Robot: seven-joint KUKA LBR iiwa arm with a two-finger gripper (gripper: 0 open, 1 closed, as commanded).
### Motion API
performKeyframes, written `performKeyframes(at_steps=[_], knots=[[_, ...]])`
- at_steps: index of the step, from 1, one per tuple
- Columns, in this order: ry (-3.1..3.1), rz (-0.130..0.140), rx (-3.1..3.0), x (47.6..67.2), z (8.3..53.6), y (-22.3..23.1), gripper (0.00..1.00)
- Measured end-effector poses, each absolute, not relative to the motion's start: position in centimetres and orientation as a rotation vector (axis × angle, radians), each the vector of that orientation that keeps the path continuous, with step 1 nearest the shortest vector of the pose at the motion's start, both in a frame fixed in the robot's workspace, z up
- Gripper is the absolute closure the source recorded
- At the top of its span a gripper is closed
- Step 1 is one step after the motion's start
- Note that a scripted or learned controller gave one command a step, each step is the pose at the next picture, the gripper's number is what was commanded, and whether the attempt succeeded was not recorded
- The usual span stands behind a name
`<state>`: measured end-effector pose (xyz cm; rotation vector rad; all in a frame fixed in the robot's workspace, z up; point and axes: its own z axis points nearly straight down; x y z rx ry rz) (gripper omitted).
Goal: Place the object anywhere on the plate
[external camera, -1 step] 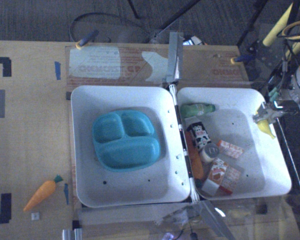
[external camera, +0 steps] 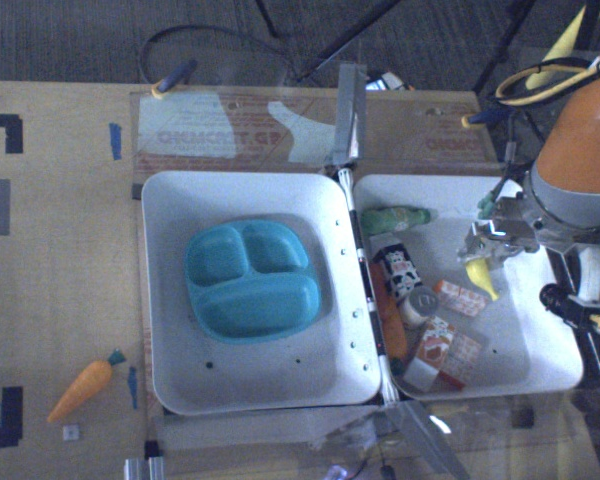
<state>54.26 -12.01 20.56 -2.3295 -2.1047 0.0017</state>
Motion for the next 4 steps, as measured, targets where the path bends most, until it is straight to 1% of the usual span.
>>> performKeyframes(at_steps=[1, 2, 3, 4], knots=[[-2.251, 0.0, -2.192, 62.9, 18.5, -8.1, 1.0], [-2.503, 0.001, -1.897, 60.1, 18.5, 0.5, 1.0], [-2.659, 0.0, -1.673, 59.4, 18.5, 8.1, 1.0], [-2.658, 0.0, -1.674, 59.5, 18.5, 8.1, 0.0]])
